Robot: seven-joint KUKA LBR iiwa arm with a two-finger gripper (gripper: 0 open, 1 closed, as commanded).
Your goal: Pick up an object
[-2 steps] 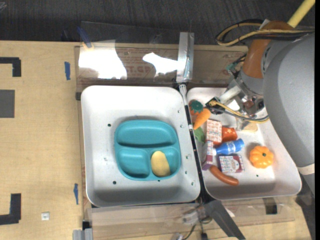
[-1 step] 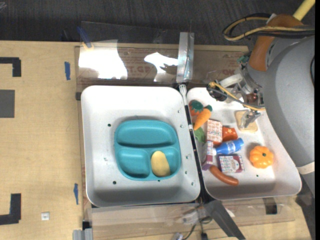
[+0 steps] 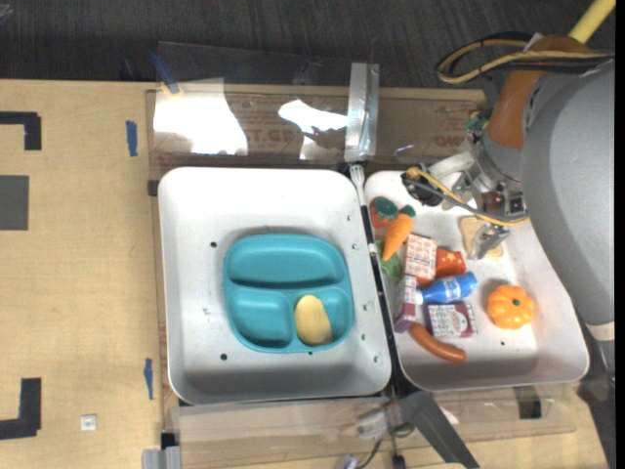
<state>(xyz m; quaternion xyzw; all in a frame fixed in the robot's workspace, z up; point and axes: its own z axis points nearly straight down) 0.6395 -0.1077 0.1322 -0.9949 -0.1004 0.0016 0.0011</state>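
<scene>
My gripper (image 3: 485,239) hangs over the back part of the right bin (image 3: 562,355), with the grey arm and its orange band reaching in from the upper right. The fingers stand open with nothing between them. Below and to the left of the gripper lie several toy foods: an orange carrot (image 3: 395,234), a patterned box (image 3: 420,257), a blue bottle (image 3: 449,288), a small dark-red packet (image 3: 451,319), a red sausage (image 3: 437,344) and an orange pumpkin (image 3: 511,305). The pumpkin is the nearest, just below the gripper and apart from it.
The left bin (image 3: 186,262) holds a teal divided plate (image 3: 283,262) with a yellow potato-like piece (image 3: 312,319) in its lower right compartment. A metal divider (image 3: 362,115) stands behind the bins. Yellow cables (image 3: 488,52) loop above the arm.
</scene>
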